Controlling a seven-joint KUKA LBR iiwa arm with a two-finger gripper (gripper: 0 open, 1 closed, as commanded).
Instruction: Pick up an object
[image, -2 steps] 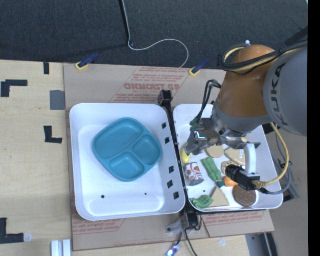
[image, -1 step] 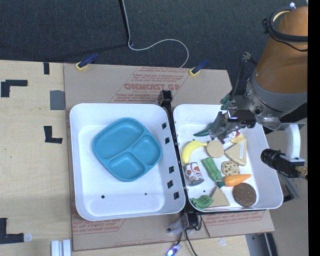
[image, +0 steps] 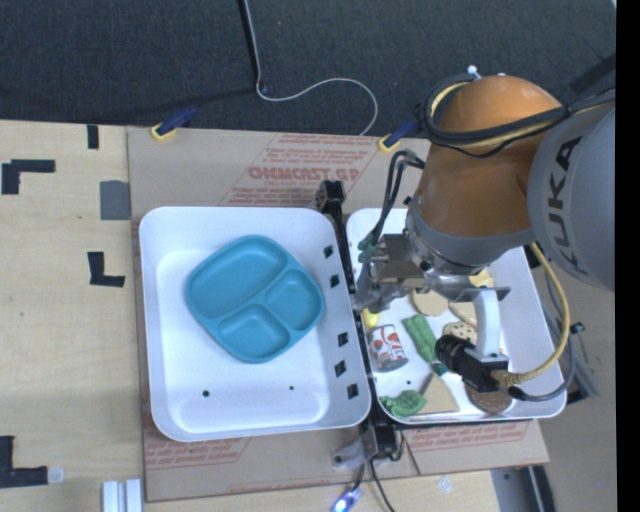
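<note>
Camera view: hand (image: 385, 275) low over right bin (image: 535, 290); its state I cannot tell.

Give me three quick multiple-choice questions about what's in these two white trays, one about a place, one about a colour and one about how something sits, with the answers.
1. Where is the divided plate?
A. in the left bin
B. in the right bin
C. on the cardboard

2. What colour is that plate?
A. red
B. blue
C. yellow

3. How does the plate sit?
A. standing on its edge
B. flat, compartments facing up
C. face down

Answers: 1 A, it lies inside the left bin's walls. 2 B, it is light blue all over. 3 B, its three compartments are open to the camera.
</note>
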